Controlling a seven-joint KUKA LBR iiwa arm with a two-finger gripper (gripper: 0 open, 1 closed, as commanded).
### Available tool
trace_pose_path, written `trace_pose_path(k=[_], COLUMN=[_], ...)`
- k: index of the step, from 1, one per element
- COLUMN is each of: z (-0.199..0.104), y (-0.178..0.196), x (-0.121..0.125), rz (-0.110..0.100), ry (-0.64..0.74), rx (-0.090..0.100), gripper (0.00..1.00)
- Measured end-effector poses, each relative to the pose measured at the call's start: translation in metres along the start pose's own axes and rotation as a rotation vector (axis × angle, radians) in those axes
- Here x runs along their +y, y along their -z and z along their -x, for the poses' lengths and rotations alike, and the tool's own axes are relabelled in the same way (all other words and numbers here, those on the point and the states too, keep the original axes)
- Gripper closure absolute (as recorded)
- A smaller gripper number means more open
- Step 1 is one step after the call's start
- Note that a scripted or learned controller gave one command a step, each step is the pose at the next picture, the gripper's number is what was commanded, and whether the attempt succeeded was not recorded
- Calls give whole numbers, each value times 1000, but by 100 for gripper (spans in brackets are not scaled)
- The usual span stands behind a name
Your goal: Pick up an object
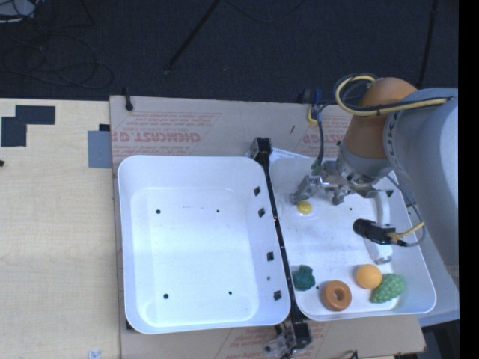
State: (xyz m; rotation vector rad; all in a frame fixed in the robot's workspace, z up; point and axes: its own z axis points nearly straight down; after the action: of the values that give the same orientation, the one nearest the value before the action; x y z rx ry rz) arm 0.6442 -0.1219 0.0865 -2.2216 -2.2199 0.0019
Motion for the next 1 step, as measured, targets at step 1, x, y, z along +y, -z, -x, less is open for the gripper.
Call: trace_pose_path(k=[1], z=[16], y=[3], x=[0], rz=[3], ry=[1], rx=[1], gripper=[0])
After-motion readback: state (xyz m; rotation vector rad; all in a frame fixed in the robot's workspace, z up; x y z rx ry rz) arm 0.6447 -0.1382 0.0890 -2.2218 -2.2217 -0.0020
